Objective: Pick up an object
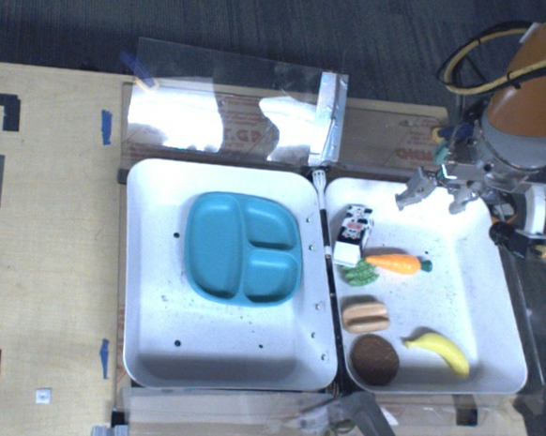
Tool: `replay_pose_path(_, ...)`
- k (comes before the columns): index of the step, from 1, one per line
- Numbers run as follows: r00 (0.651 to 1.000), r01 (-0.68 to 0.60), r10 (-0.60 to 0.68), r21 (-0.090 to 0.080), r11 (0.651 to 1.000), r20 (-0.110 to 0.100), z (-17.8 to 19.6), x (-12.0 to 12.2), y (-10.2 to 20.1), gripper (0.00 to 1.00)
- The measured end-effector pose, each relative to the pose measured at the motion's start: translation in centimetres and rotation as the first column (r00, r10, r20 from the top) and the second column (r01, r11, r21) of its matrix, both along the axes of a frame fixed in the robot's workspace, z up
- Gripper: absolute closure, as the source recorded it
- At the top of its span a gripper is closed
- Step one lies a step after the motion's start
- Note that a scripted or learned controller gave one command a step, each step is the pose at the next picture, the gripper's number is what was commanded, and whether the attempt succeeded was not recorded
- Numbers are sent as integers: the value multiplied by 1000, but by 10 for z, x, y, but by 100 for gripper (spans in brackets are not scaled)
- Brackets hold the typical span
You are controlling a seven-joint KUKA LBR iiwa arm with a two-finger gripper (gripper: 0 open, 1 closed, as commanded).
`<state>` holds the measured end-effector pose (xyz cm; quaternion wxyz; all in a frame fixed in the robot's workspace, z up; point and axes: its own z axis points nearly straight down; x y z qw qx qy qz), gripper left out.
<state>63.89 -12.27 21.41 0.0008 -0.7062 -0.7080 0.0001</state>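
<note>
Nothing has been picked up yet, as far as this shows: the gripper [437, 190] hangs over the far end of the right bin [501, 306], its 2 fingers spread wide with nothing between them, and every object lies on the bin floor. All the grasping, the descent, the closing and the lift, is left to do. Taking the carrot [394, 263] as landmark: it is orange with a dark green stub at its right end, lying lengthwise across the bin, nearer the camera than the gripper and a little to its left. Its slim, rounded body looks like something 2 fingers could close across. The task names no particular object, so the carrot is only the likeliest pick by my reading. Just left of the carrot sit a small white block [346, 254] and a leafy green piece [361, 274], the latter touching or nearly touching its tip. Beyond them, farther from the camera, stands a small black-and-white toy car [355, 222]. Nearer the camera than the carrot lie a bun [365, 315], then a round brown cookie [375, 358], with a banana [441, 352] to the right of these. Well left of the carrot, the left bin [146, 278] holds a blue divided tray [244, 248].
</note>
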Motion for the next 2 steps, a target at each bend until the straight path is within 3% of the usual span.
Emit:
replay_pose_path(1,997,73,-73,-2,997,6,24,-4,7,0)
replay_pose_path(2,1000,6,-6,0,1000,-6,-68,-45,17,0)
